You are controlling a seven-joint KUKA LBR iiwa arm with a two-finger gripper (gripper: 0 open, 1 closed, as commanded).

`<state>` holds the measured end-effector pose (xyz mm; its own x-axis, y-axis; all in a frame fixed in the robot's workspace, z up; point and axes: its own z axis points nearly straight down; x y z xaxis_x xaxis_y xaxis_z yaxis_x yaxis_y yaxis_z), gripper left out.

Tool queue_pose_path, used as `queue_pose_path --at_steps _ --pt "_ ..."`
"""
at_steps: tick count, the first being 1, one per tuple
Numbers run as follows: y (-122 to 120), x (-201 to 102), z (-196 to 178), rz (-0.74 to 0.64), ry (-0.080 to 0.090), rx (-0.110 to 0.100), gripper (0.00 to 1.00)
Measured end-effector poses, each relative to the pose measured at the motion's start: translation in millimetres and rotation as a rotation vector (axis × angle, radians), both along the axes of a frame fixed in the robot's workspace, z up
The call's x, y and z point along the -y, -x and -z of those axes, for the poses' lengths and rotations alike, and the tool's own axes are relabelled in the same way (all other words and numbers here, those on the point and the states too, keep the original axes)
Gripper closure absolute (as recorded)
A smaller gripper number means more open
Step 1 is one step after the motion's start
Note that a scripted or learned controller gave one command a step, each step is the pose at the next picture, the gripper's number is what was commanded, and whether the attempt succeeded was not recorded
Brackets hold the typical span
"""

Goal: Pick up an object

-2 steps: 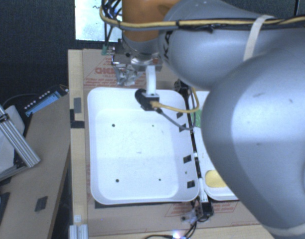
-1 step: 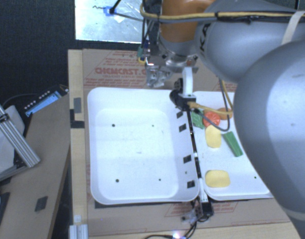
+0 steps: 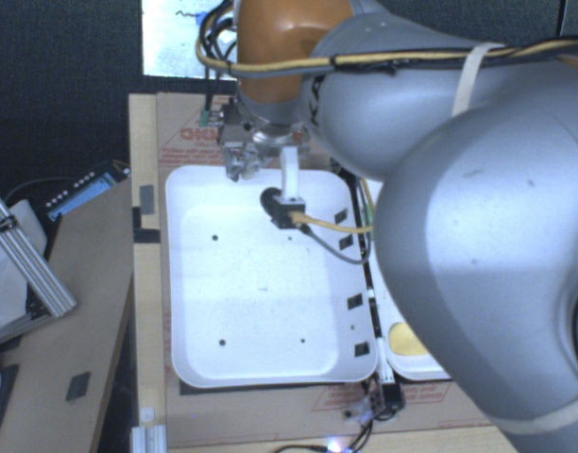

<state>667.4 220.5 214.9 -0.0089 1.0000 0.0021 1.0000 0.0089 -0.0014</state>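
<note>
View from above the bench (image 3: 146, 291), seen at a slant. One grey arm (image 3: 478, 215) reaches in from the right and covers most of that side. It carries one orange band (image 3: 287, 17) above the wrist.

(a) Bins, two, both white and shallow, side by side. The left bin (image 3: 270, 376) lies in plain sight. Four small dark dots (image 3: 215, 239) mark its floor, two toward the far side and two toward the near side. Of the right bin (image 3: 414, 368), one near corner shows beneath the arm.

(b) Gripper (image 3: 240, 166), one. It hangs over the far rim of the left bin, toward that rim's middle. From where I stand, it cannot be told whether it is apart or together, and nothing can be seen in its grasp.

(c) Loose object, one: a yellow object (image 3: 405, 340). It lies in the right bin near the front, just beside the wall shared with the left bin. The arm hides part of it. It is well apart from the gripper.

(d) Four small dark tabs (image 3: 355, 302) sit in a row along the left bin's right rim.
</note>
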Motion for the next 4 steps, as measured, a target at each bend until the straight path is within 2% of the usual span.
queue_pose_path --at_steps 1,4 --pt "-2 36 -52 0.009 0.001 0.007 1.00" --pt "-3 33 -82 -0.001 -0.002 0.010 1.00"
